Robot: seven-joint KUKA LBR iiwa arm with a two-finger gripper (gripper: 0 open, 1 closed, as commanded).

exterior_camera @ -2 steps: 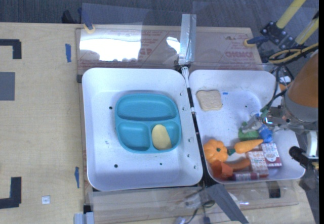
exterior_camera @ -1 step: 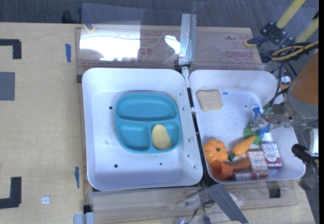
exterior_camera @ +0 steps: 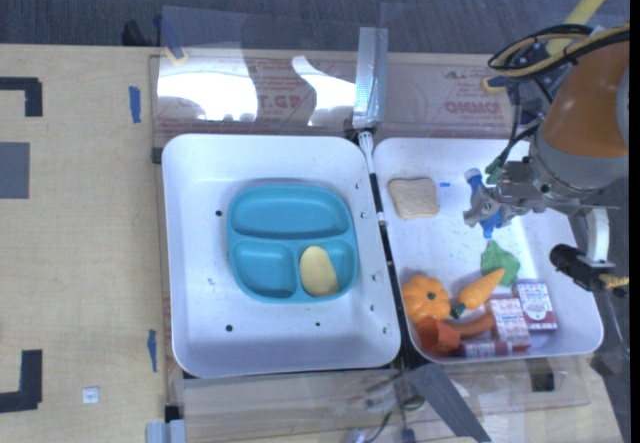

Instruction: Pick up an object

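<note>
Nearest the camera, along the front edge of the counter (exterior_camera: 80,261), sit two white bins. Left bin (exterior_camera: 190,231): a blue divided tray (exterior_camera: 270,226) holding a yellow, egg-shaped piece (exterior_camera: 318,271) in its lower right compartment. Right bin (exterior_camera: 450,166): a tan bread slice (exterior_camera: 414,197) toward the back; toward the front, an orange pumpkin (exterior_camera: 427,298), a carrot (exterior_camera: 480,288) and a red-and-white carton (exterior_camera: 522,313), crowded together. Gripper (exterior_camera: 487,206) hangs over the right bin, right of the bread slice and behind the carrot; whether the jaws are open or closed cannot be told, and nothing is seen between them. Carrot: long axis runs diagonally, green top toward the gripper, tip toward the pumpkin. A sound grasp would likely set the jaws across this axis, at mid-length, clear of the neighbouring pieces.
</note>
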